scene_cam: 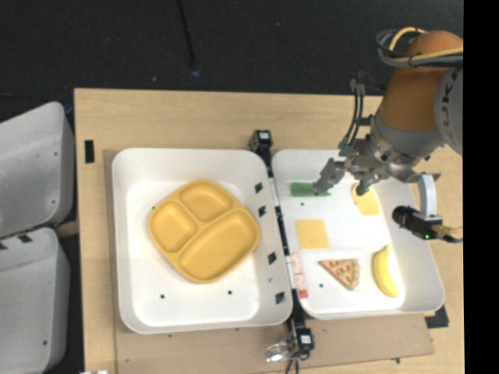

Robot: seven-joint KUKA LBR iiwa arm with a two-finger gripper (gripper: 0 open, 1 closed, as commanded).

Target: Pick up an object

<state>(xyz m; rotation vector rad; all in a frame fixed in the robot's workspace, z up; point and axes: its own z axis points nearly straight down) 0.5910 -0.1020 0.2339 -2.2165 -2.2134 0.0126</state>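
Observation:
My gripper (345,181) hangs over the far part of the right bin (417,293), open, with bare bin floor between its fingers. Its left fingertip (325,181) is just beside the right end of a small green piece (302,188). Its right fingertip (365,184) is just above a pale yellow piece (367,203). Nearer the front lie a flat yellow cheese square (312,234), a pizza slice (341,272) and a banana (383,272). I see nothing held.
The left bin (129,287) holds a yellow three-compartment plate (204,229). A black divider with clips (274,232) runs between the bins. White chair-like panels (31,178) stand off the bench at the left.

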